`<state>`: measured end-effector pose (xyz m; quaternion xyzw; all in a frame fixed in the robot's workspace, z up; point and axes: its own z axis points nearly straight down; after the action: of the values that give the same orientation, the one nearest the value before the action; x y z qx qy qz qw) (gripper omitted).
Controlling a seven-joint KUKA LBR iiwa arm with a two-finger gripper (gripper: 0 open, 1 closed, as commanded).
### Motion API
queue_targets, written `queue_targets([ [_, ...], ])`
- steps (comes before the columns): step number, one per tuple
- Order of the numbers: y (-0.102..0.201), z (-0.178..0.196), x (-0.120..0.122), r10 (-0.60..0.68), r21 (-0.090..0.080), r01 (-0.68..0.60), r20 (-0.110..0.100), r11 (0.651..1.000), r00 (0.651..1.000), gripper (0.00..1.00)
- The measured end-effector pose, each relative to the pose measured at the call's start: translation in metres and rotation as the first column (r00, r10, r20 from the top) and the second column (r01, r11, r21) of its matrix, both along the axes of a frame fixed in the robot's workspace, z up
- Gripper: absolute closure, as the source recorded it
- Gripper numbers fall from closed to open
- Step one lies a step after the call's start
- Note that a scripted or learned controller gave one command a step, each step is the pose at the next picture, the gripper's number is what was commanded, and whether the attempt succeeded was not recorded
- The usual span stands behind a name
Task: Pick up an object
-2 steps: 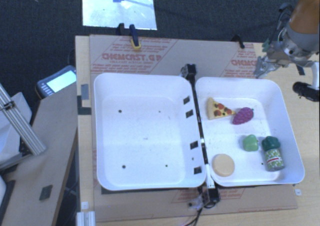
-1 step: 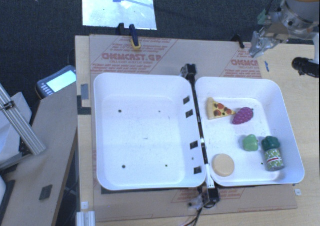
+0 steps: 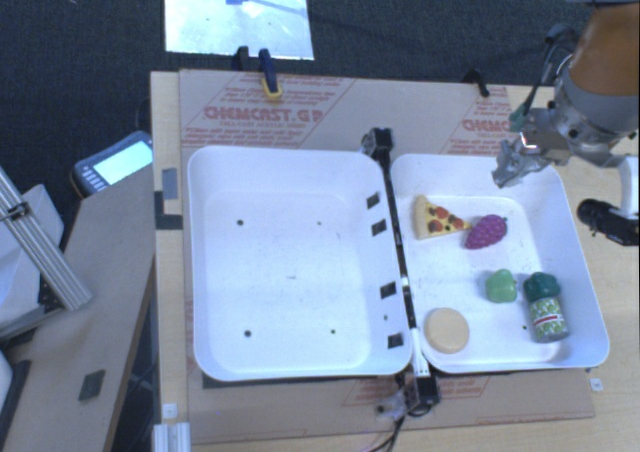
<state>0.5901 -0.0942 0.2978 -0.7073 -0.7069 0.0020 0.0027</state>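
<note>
We list the right bin (image 3: 575, 240) first. It holds a pizza slice (image 3: 437, 218) at ten o'clock, a purple grape cluster (image 3: 486, 231) just beside it toward three o'clock, a green block (image 3: 501, 286) nearer centre, a green-capped bottle (image 3: 545, 306) lying at four o'clock, and a tan disc (image 3: 447, 330) at seven o'clock. The gripper (image 3: 512, 168) hangs over the bin's twelve o'clock rim, carrying nothing; we cannot tell its finger spread. The left bin (image 3: 290, 260) adjoins.
</note>
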Motion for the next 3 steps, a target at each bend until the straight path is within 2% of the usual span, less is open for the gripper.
queue_targets([
  [1, 0.076, 0.078, 0.026, 0.013, 0.0, -0.013, 0.018, 1.0, 1.0, 1.0],
  [3, -0.022, 0.202, -0.076, -0.004, -0.004, 0.004, 0.016, 1.0, 1.0, 1.0],
])
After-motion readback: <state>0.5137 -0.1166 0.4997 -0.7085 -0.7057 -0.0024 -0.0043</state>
